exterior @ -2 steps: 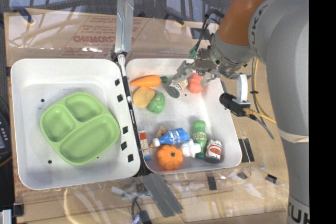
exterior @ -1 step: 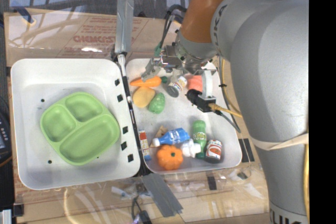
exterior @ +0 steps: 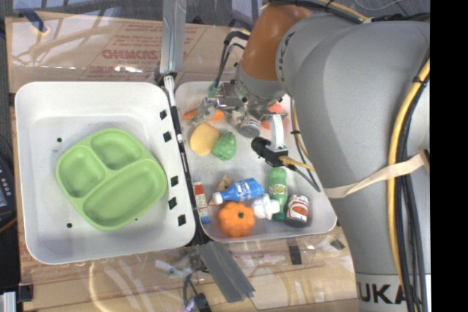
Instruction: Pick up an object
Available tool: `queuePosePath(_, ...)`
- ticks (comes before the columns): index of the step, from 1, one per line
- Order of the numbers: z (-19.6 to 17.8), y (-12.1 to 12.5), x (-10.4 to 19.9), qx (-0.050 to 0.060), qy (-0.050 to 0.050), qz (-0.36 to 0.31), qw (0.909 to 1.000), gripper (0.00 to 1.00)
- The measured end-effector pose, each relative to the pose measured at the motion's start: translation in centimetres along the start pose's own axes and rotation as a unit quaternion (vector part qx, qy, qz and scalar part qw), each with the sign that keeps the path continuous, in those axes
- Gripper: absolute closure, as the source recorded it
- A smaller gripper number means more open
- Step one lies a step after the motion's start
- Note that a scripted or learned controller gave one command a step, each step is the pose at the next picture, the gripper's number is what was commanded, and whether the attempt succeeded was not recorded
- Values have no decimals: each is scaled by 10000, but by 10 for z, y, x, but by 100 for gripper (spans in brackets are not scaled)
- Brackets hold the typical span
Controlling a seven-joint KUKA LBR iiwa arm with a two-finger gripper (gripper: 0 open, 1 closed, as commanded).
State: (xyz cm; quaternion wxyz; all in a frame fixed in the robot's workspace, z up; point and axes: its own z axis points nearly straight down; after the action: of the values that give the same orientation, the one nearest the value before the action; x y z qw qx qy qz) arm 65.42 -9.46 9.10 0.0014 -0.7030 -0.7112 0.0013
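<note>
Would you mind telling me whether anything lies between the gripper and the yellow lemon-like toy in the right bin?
Nothing visible does. The gripper hangs just above and right of the yellow toy, with bare bin floor between; the green toy sits beside it, touching its right.

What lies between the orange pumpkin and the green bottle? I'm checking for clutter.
In the camera view, the blue bottle's white cap end lies between the pumpkin and green bottle.

Cardboard-topped bench (exterior: pixel 80 47) with two white bins (exterior: pixel 44 106) side by side
</note>
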Motion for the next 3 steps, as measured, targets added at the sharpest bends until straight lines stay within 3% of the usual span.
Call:
queuePosePath(1, -103, -54, 5, -23, -3, -285, 9996, 0)
queuePosePath(2, -27, -65, -3, 14, 3, -473, 9989, 0)
queuePosePath(3, -101, -57, 18, -8, 0, 291, 9996, 0)
